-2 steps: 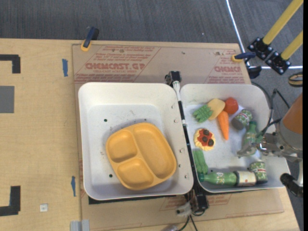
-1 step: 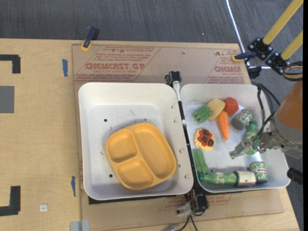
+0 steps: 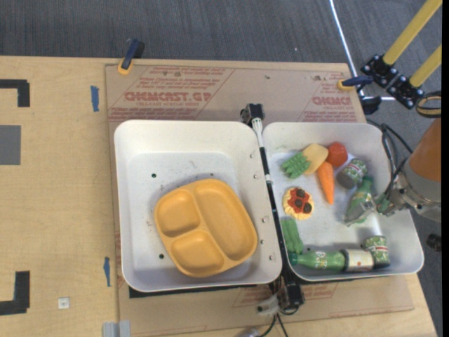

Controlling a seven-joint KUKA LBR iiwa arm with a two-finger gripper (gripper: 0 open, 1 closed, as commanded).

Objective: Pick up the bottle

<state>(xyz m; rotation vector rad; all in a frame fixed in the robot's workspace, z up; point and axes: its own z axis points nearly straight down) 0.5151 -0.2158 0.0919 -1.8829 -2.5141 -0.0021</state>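
Cardboard-topped bench (image 3: 63,188), two white bins (image 3: 133,188), one yellow tray (image 3: 205,227), one green bottle (image 3: 330,260), hand (image 3: 386,203) state unclear

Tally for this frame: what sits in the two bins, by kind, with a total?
Yellow divided plate: 1, in the left bin
Green bottle: 1, lying in the right bin
Green-labelled cans: 2
Toy foods, including a carrot and a tomato: 6
Total: 10
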